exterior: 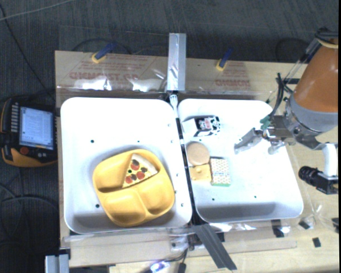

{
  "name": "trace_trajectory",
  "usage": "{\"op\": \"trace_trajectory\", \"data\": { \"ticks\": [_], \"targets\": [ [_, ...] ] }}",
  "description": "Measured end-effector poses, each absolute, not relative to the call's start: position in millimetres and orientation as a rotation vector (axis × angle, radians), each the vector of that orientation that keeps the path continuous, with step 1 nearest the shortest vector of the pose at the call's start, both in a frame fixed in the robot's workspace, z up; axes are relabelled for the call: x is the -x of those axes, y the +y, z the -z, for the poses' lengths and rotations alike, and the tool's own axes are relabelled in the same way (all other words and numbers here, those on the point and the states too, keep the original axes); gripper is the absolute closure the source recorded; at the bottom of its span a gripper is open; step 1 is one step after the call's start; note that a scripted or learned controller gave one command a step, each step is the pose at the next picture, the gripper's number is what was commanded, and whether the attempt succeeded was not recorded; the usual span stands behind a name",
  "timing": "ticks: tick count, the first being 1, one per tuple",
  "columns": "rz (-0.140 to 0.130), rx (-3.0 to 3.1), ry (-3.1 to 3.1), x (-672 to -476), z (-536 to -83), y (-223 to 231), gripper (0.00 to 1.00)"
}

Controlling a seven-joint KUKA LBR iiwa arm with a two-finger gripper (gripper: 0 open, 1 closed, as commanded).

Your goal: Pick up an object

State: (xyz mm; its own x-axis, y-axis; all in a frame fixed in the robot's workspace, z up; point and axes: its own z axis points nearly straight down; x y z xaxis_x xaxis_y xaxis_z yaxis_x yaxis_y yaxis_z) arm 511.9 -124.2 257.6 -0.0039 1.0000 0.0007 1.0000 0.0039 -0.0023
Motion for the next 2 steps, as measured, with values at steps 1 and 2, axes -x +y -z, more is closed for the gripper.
{"op": "trace_trajectory", "data": {
  "ticks": [1, 2],
  "targets": [
    [0.0, 2.064, -2.371, -546.7, -95.5, -126.1, 0.0],
    [-0.001, 2.058, -2.37, -546.1, -102.6, -123.9, 1.0]
  ]
}}
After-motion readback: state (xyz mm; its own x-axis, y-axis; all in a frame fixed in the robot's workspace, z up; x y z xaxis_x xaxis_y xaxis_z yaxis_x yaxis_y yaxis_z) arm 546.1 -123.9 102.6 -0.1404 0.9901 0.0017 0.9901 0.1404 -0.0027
